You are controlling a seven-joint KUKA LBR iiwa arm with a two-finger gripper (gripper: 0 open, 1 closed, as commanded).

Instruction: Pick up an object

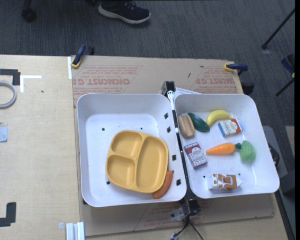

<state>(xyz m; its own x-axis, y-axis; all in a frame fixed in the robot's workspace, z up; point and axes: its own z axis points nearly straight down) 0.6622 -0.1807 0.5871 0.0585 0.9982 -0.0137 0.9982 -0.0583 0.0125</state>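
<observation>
The right bin [262,140] holds several toy foods: a yellow banana [218,115], a dark green pepper [198,122], a tan bread roll [186,126], a small blue and white box [229,127], an orange carrot [221,149] with a green leafy top [247,151], a red and white carton [195,155] and an orange and white carton [225,182]. In the left bin [93,122] lies a yellow divided plate [137,161], with an orange sausage [163,184] against its lower right rim.
Both bins rest on a cardboard sheet [140,75] held by blue and yellow clamps [78,55] at the back corners. Clips [168,87] join the bins along their shared edge. A wooden bench top [33,140] lies to the left. A shoe [124,10] stands on the carpet behind.
</observation>
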